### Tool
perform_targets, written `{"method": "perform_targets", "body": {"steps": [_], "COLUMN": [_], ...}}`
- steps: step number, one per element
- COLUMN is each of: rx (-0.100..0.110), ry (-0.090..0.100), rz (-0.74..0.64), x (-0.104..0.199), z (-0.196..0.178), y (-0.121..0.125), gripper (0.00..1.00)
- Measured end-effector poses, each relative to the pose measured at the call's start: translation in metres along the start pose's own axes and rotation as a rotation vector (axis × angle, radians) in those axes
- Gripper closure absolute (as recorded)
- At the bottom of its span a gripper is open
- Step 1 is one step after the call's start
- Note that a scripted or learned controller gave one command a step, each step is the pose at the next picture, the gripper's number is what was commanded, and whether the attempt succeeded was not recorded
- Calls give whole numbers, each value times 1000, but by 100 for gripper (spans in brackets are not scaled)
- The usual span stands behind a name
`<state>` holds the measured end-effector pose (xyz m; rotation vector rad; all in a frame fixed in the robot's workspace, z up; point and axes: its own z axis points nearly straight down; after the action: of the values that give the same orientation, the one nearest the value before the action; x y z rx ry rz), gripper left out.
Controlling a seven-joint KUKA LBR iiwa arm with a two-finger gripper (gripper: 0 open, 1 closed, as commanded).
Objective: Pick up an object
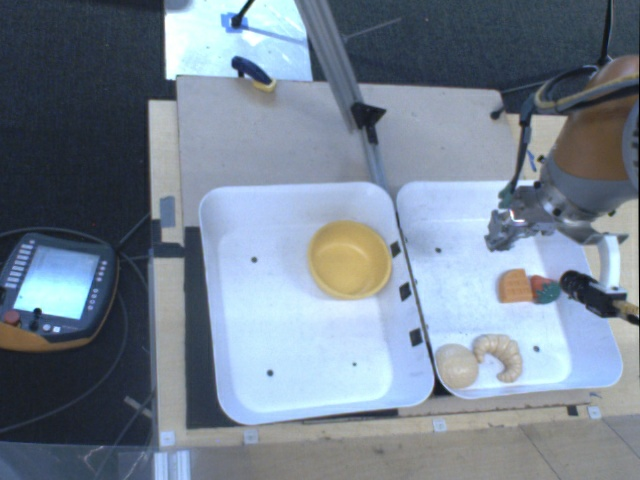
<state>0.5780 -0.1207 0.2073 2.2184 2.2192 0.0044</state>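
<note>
Highest over the bench, the gripper (505,230) is held above the right bin's (450,268) far half; whether it is open or closed cannot be told, and nothing is seen in its grasp. Just beyond it, toward the bin's right edge, an orange block (515,287) is set touching a small red-and-green piece (545,290). A cream ball (457,366) and a curled beige piece (501,355) are placed near the near edge. A yellow bowl (349,258) is seated in the left bin (260,308).

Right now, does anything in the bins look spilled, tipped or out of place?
Nothing stands out. The yellow bowl sits upright in the left bin. The orange block, shrimp and pale round piece lie loose in the right bin, below the gripper.
</note>
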Motion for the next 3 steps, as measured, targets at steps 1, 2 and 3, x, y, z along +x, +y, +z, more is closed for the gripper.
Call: {"method": "perform_targets", "body": {"steps": [1, 2, 3], "rx": [2, 4, 3], "ry": [0, 2, 2], "rz": [0, -5, -5], "x": [0, 58, 111], "z": [-21, -21, -31], "y": [1, 16, 25], "gripper": [100, 100, 100]}}
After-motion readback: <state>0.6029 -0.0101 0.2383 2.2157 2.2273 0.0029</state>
